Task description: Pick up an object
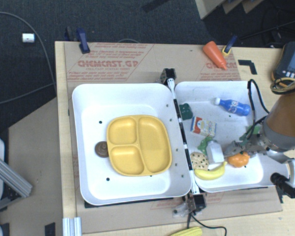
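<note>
- The arm (pixel 284 122) comes in over the right bin (pixel 206 90), and its grey and orange body is cut off by the frame edge, so only its lower part can be read.
- The gripper (pixel 243 151) sits low in the right bin, directly above the orange fruit (pixel 238 160); its parts there blur into dark shapes, and I cannot tell whether it is spread, closed or clamped on anything.
- The orange fruit lies near that bin's front wall, its top partly covered by the gripper, so contact cannot be judged.
- Just left of the orange fruit lies a banana (pixel 210 172), curved along the front wall, with a white cup-like item (pixel 215 153) and a speckled cookie (pixel 199 159) touching or overlapping it.
- A green piece (pixel 205 143) is half hidden behind the white item.
- Farther back from the orange fruit are a small carton (pixel 203 126), a dark green block (pixel 186 111) by the bin's left wall, and a blue bottle (pixel 233 106).
- In the left bin (pixel 88 102) a yellow divided plate (pixel 137 145) covers most of a brown round object (pixel 102 149).
</note>
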{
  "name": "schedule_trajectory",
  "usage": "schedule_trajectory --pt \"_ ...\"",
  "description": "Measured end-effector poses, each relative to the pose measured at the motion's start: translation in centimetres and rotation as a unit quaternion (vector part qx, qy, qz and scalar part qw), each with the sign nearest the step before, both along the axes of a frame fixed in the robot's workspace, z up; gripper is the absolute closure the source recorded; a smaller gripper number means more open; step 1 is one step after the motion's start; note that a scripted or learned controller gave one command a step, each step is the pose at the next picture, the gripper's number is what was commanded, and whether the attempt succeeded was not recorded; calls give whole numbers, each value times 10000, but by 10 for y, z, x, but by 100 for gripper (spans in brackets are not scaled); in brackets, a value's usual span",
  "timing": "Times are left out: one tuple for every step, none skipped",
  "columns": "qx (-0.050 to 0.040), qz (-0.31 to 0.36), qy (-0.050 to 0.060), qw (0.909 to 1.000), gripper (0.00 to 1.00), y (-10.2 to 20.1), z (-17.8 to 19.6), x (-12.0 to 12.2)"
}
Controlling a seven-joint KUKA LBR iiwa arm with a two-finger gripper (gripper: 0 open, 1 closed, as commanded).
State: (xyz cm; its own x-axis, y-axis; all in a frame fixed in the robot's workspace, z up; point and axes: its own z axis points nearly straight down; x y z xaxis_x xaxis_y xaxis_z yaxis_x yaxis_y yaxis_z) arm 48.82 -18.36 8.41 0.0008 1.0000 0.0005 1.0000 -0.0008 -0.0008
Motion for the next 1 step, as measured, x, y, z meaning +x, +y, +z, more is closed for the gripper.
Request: schedule_trajectory --pt "2 4 0 10000 0 60 0 -9"
